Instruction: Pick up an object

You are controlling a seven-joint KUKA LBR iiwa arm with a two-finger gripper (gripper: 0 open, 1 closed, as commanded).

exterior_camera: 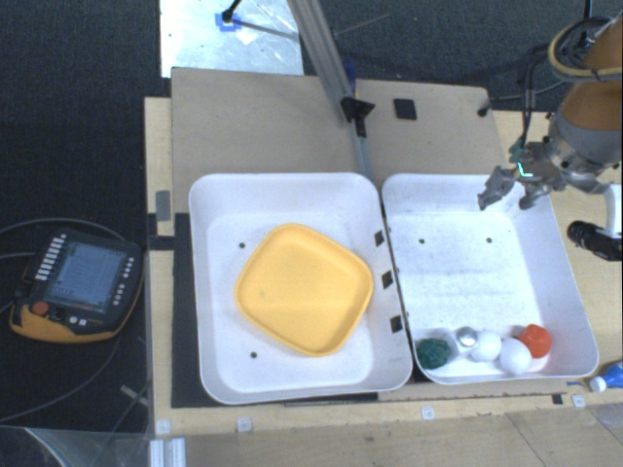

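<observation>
Beside round balls [514,357], smooth square yellow plate [304,288].

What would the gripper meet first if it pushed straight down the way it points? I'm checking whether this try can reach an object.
Probably bare floor of the right bin: the gripper hangs near its far rim, though depth is unclear.

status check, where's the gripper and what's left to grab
Gripper open, over right bin's far edge, holding nothing. Small balls clustered in its near corner. Yellow plate in left bin. Path unobstructed.
</observation>
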